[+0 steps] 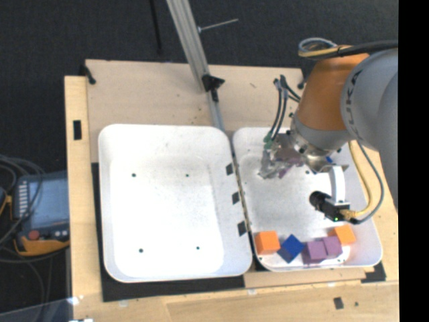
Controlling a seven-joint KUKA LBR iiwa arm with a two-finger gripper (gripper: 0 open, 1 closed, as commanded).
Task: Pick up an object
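- I am watching the arm (348, 92) reaching in over the right bin (288, 200), with the end effector (273, 168) hanging low over that bin's upper left area, close to the divide between the two bins.
- I am not able to tell how the end effector is set from this slant, and I am seeing nothing plainly gripped at its tip.
- The candidate objects are sitting along the near rim of the right bin: an orange block (267, 241), a blue block (291, 247) touching it, a purple block (321, 250) beside that, and a second orange block (345, 234) at the far right.
- The left bin (167, 200) is lying beside the right one on the bench (154, 92).
- I am judging the end effector to be well apart from the whole row of blocks, so a descent from here is likely closing on bare bin floor.
- I am also worrying that the blocks are packed tight against each other and the rim, which could leave no room for a clean grip and could nudge a neighbour aside.
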